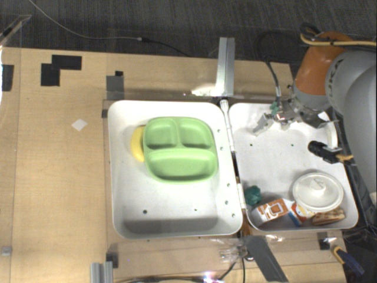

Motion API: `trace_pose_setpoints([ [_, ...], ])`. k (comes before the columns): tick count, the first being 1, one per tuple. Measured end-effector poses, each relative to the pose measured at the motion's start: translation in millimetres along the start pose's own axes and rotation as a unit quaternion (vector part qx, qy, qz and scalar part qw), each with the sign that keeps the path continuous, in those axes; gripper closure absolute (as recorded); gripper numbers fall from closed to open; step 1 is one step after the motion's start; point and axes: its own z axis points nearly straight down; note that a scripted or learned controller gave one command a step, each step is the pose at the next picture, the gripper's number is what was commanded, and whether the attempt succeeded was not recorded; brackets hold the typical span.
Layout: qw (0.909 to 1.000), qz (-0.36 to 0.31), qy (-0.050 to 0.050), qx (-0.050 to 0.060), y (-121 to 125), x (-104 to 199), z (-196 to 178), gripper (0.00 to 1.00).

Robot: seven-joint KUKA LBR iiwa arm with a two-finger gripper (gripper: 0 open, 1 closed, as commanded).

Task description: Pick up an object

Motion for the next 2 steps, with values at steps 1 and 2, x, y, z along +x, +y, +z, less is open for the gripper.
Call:
trace_pose_setpoints([
  [1, 1.0000, -0.003, -0.002, -0.004, 3.2, 0.6, -13.6, 1.00],
  [2, 0.9986, 0.054, 0.001, -0.001, 11.3, 50.5, -99.7, 1.00],
])
